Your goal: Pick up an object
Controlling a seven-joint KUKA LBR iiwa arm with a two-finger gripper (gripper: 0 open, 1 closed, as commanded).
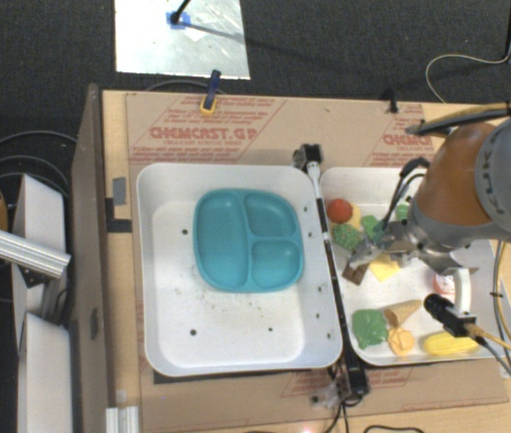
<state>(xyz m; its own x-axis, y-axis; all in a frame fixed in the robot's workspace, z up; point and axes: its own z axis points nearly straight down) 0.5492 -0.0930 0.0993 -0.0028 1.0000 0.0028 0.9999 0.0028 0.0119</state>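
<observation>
My gripper [370, 254] is low over the upper left part of the right bin [483, 253], with the grey arm and its orange band coming in from the right. Right beside it lie a yellow piece [385, 271] and a small brown piece [355, 274]. A green toy [347, 236] and a red tomato [339, 210] sit just to its upper left. I see nothing clearly held.
The left bin [161, 269] holds a teal divided plate [247, 240]. Along the front of the right bin lie a green leafy toy [370, 327], a tan cone [402, 310], an orange piece [401, 340], a yellow banana [448, 344] and a white-red item [445, 286].
</observation>
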